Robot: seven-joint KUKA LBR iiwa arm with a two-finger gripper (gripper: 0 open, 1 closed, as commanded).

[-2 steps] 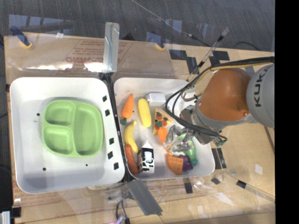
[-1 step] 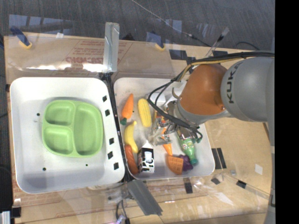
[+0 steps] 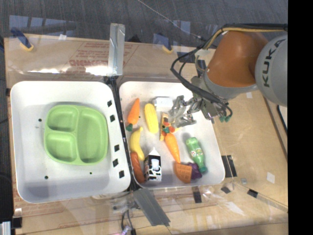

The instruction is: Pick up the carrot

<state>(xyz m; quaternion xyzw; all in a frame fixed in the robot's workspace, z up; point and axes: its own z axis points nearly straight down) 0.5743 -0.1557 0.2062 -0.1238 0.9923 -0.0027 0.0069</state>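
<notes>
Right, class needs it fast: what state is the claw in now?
Claw: cannot be told; it hangs over the right bin, just above a carrot.

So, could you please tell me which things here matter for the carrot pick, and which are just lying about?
Job: carrot, gripper, right bin.
Lying about: green plate, corn, banana, green bottle, milk carton, waffle.

I work in a robotics lab, not a home. My desk [image 3: 58, 53] is a taped board under clear plastic sheet, set on grey carpet [image 3: 73, 4]. Two white bins [image 3: 19, 131] sit side by side on it, one holding plastic toy food [image 3: 151, 119], and loose cables [image 3: 183, 65] trail from my arm [image 3: 244, 58].
</notes>
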